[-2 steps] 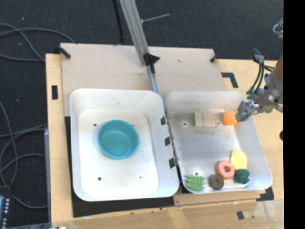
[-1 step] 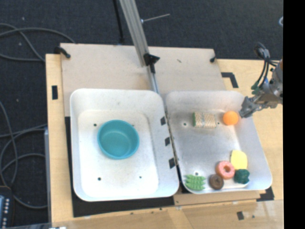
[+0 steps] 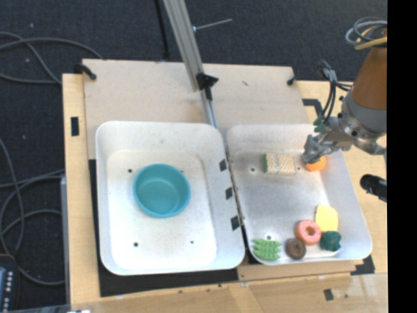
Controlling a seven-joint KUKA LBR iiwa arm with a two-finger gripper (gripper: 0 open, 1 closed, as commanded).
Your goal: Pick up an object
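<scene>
The gripper sits over the orange; you cannot tell its state. Expect a light, smooth, rounded toy: grasp it across its middle.

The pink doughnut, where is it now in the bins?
The pink doughnut lies in the right bin, near its front right corner, between the brown doughnut and the yellow block.
</scene>
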